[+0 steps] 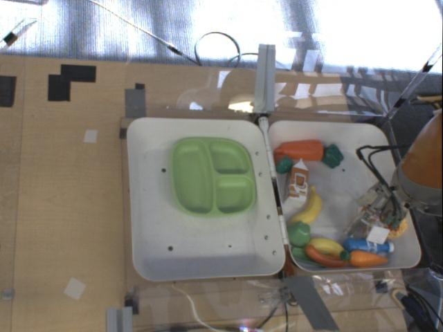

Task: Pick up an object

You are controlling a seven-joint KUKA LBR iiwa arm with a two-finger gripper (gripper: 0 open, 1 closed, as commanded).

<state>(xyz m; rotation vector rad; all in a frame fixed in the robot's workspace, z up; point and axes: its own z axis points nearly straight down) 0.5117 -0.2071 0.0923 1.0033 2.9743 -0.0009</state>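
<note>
While arm enters from right, gripper hangs low in right bin, near its right edge. Grip state: can't tell. Green plate sits mid left bin.

Robotics lab bench: pale wooden tabletop with black square marker patches and grey tape bits, two shallow white plastic bins fixed side by side with metal brackets, loose black cables trailing behind, plastic toy food as test props.

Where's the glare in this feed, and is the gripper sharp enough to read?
Camera view: strong window glare washes out the top edge and reflects on the bench just above the bins; the green divided plate is evenly lit; the gripper is cluttered and soft, its state unreadable.
</note>
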